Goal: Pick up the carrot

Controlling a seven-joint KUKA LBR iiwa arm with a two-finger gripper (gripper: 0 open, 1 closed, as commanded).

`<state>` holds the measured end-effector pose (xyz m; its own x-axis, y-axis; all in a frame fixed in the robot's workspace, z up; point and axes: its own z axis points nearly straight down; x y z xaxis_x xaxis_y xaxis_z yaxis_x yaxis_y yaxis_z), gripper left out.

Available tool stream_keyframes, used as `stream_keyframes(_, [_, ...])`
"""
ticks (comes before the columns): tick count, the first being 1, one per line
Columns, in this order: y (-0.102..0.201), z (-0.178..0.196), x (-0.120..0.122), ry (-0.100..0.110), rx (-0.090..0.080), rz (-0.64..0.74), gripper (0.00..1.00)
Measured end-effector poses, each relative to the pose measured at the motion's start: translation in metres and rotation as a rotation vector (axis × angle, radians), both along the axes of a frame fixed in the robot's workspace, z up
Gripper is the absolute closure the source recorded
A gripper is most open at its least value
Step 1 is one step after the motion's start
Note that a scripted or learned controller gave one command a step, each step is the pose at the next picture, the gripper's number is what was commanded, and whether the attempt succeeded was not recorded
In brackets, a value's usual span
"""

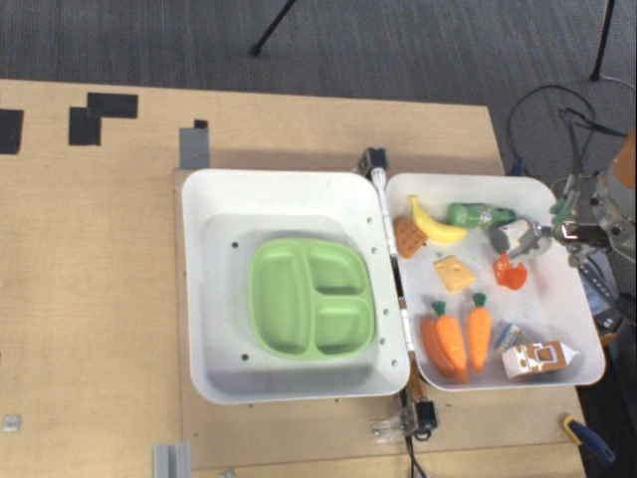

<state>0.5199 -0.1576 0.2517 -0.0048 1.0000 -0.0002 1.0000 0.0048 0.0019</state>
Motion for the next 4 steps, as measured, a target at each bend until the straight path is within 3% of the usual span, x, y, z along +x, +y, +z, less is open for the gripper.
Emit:
stream_keyframes(1, [0.035,-0.141,0.005,0.004,0.001,-0.125,0.00])
stream_keyframes(2, [0.055,-0.165,-0.015,-0.007,-0.003,0.255,0.00])
stream_keyframes(3, [0.056,-0.153,-0.013,-0.012,-0.003,0.257,1.00])
stream_keyframes(4, [0.118,-0.067,0.018,-0.001,0.001,-0.121,1.00])
